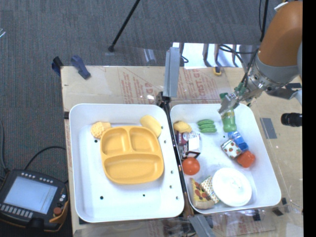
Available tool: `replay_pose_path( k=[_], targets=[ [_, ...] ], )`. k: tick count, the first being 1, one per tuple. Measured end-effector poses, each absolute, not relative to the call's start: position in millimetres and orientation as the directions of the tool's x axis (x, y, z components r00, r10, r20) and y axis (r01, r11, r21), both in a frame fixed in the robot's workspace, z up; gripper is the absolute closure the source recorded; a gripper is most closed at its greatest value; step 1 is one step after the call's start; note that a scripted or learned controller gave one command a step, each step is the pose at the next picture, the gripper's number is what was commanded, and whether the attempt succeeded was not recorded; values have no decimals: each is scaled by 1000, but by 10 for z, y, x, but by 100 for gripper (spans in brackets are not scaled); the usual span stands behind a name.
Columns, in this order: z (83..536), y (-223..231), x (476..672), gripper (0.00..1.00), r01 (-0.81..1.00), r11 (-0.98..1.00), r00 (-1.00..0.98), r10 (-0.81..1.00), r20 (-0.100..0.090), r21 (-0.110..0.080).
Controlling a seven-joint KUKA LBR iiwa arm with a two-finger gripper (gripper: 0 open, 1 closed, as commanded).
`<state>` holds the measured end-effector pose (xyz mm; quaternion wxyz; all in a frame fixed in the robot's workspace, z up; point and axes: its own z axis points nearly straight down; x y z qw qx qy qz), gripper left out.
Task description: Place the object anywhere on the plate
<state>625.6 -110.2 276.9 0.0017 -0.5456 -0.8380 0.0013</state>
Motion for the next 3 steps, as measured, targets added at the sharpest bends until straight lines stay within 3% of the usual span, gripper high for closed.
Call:
replay_pose_path(
  k=[1,2,3],
  targets=[
    [1813,-239,6105,100,902,431,-431,902,7,-11],
    [1857,629,5096,100,918,398,-398,918,5,-6],
    [2360,1320,5475,100,764,645,-645,764,1,-2]
  ],
)
